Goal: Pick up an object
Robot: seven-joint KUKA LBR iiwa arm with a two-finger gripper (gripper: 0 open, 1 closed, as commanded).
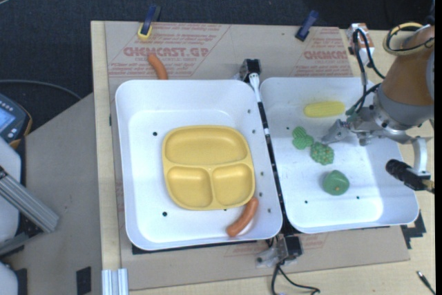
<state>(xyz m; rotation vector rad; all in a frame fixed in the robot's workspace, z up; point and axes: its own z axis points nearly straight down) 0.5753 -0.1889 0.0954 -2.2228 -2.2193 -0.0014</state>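
Note:
The right bin holds a yellow corn cob, two green broccoli pieces and a round green fruit. My gripper reaches in from the right and hangs low over the bin's middle. Its tip is just above and to the right of the larger broccoli piece, below the corn. Nothing shows in its grip. The grey arm with its orange band covers the bin's right side.
The left bin holds a yellow divided plate with a sausage by its lower right corner. Another sausage lies on the cardboard behind the left bin. Blue clamps grip the board's far edge.

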